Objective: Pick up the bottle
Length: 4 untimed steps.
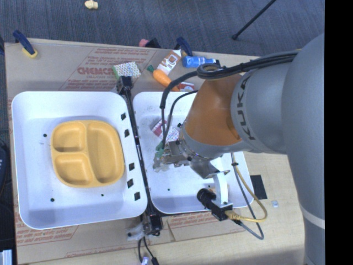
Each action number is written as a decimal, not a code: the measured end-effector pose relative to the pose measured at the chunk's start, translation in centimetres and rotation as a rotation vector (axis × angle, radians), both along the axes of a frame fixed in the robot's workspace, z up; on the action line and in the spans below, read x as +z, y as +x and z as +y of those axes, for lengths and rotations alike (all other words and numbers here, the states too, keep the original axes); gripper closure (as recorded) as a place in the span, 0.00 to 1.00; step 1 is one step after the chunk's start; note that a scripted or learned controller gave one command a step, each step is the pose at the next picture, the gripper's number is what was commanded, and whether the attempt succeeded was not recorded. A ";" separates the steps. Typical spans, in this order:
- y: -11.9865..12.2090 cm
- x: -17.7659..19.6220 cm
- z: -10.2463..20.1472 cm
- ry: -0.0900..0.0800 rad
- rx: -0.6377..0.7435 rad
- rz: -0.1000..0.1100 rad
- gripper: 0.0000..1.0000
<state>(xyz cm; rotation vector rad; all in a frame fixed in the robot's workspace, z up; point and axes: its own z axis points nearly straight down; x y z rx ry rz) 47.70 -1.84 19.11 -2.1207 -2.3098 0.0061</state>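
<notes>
From my feed I see the grey arm with its orange band (212, 115) reaching in from the right and hanging low over the right-hand shallow white bin (171, 200). The gripper (165, 158) sits over the left-middle part of that bin, close to the black divider (135, 148) that runs between the two bins. The wrist covers the working end, and I cannot tell how the gripper stands or whether anything is in it. Just above it, some small items with red and white on them (160, 127) lie on the bin floor, partly hidden by the arm; I cannot make out what they are.

The small bottle with a white label and an orange end (165, 68) lies on its side on the table's brown cardboard surface (88, 70), outside both bins, near the far edge and just beyond the far rim of the right-hand bin. It is apart from the gripper. Right beside it, towards the right, lies a blue plastic object (194, 62). To its left, near the far end of the divider, sits a small patterned green-and-white packet (127, 69).

The left-hand white bin (27, 148) holds a yellow plastic tray with three compartments (87, 152), lying flat near its middle. A blue-and-yellow clamp (25, 44) grips the table's far left corner. A black cable with a yellow lead (242, 211) hangs from the arm over the right bin's near right corner.
</notes>
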 end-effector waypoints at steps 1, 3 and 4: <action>0.0 3.4 4.7 0.000 0.199 -0.005 1.00; -0.1 3.8 11.3 0.000 0.306 -0.003 1.00; 0.0 6.2 7.0 0.000 0.590 -0.008 1.00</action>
